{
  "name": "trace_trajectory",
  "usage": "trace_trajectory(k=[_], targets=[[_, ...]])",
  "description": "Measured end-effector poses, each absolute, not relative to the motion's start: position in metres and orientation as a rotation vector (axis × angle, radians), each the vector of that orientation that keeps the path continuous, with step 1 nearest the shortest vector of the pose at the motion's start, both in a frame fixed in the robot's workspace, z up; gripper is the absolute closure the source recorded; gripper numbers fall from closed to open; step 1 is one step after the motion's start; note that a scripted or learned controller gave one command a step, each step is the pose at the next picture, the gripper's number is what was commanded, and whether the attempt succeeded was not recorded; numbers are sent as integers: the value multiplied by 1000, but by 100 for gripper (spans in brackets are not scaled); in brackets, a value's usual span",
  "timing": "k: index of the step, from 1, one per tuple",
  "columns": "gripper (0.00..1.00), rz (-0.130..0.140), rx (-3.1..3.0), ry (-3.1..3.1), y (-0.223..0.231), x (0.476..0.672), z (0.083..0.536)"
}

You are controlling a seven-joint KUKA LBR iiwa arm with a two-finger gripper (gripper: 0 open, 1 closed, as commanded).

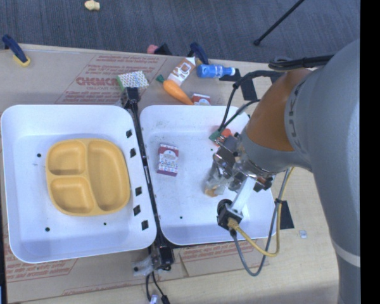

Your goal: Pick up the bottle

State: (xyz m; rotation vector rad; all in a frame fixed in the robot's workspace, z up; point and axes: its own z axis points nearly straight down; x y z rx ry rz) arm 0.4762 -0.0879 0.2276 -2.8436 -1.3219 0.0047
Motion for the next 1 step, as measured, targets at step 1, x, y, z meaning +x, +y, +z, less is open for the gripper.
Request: trace_trajectory(k=[1], targets=[[100, 8, -2950, -1062, -87, 475, 191]])
